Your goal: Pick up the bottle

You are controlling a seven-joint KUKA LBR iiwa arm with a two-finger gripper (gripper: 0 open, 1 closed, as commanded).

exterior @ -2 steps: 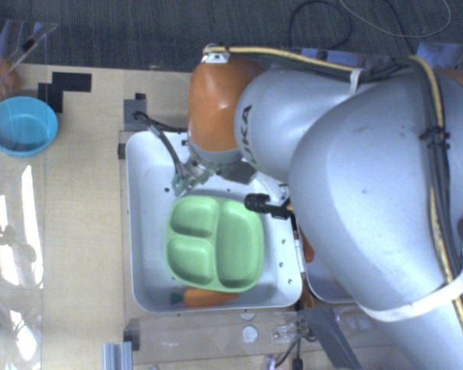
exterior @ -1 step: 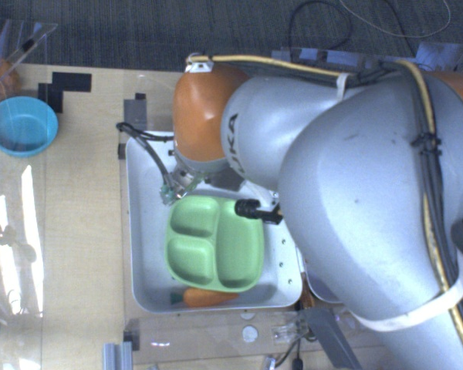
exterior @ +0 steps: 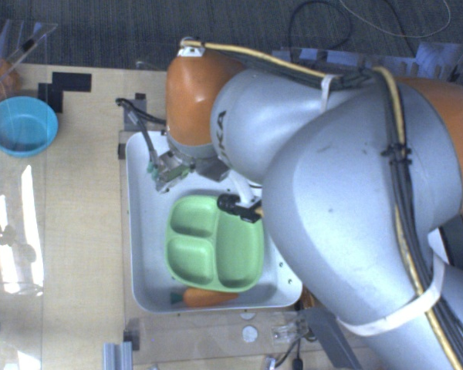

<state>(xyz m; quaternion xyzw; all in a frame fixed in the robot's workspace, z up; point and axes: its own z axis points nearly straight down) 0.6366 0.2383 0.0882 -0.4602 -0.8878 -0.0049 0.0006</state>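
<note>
**Arm Hung Low Over the Bin, Bottle Not Made Out**

At the far left, a blue bowl (exterior: 22, 125) sat on the tan bench (exterior: 77, 206), with a black L-shaped mark (exterior: 64, 85) just to its right. A clear panel caught glare across the bench's left part.

Further right lay a white bin (exterior: 139, 230). Inside it, a green divided tray (exterior: 214, 243) with three compartments rested toward the near side. Just below the tray, against the bin's near wall, an orange object (exterior: 208, 297) lay partly hidden under the tray's edge; whether it was the bottle could not be told, and no bottle was clearly seen elsewhere.

Above the tray, the gripper (exterior: 168, 170) hung in the bin's far part, close to its left wall, with thin black cables looping up from it. Its tip was small and blurred, so whether the claw stood apart or together could not be told, and nothing was seen in it.

To the right, the grey arm (exterior: 347, 206) with its orange band (exterior: 193, 99) covered the rest of the bin.
</note>
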